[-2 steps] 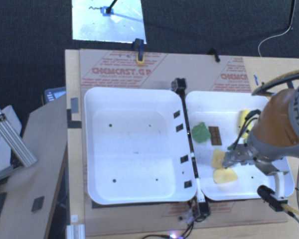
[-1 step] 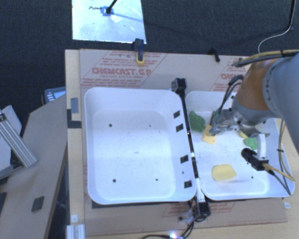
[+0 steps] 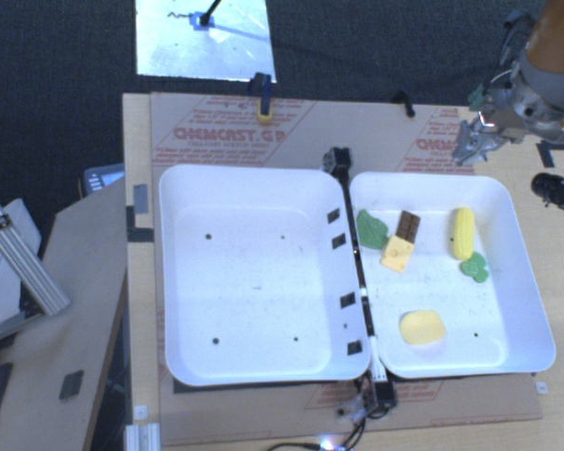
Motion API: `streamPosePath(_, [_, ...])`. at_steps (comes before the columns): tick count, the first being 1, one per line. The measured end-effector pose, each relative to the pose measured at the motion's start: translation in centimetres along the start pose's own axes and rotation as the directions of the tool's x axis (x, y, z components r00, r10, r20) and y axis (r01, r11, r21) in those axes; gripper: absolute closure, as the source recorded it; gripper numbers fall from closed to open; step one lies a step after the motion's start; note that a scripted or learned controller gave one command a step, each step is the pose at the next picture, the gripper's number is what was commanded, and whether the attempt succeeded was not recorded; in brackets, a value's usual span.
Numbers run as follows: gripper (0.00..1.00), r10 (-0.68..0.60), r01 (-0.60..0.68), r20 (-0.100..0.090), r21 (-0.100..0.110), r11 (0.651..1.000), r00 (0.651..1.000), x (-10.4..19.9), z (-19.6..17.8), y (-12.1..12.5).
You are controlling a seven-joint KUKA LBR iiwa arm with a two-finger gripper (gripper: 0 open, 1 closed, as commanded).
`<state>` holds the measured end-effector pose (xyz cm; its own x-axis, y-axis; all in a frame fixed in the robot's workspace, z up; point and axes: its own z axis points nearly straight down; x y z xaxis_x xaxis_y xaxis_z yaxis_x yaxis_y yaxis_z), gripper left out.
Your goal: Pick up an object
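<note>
Gripper (image 3: 472,144) at upper right, above bench just beyond far rim of right bin (image 3: 522,252); too small and blurred to tell how it is set; nothing seen held, touches nothing. All candidates lie toward camera and slightly left of it, inside right bin. Left bin (image 3: 183,280) farther off. Pale yellow lump (image 3: 421,327) at near side. Corn cob (image 3: 462,232) nearest gripper, long axis running far-to-near. Then green leaf (image 3: 371,227), cheese wedge (image 3: 397,253), brown block (image 3: 408,225), small green piece (image 3: 474,269).
</note>
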<state>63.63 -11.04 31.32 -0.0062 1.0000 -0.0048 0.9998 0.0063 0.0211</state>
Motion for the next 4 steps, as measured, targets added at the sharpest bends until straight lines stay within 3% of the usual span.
streamPosePath(1, [1.0,0.009,-0.009,-0.005,0.029,1.0,1.0,-3.6,13.9,-3.8])
streamPosePath(2, [1.0,0.005,-0.004,-0.012,0.036,0.999,1.0,3.3,17.9,-15.9])
streamPosePath(3, [1.0,-0.006,0.006,-0.005,0.001,1.0,1.0,7.4,5.4,-6.9])
streamPosePath(4, [1.0,0.005,-0.005,-0.001,0.0,1.0,1.0,2.8,-11.3,-9.2])
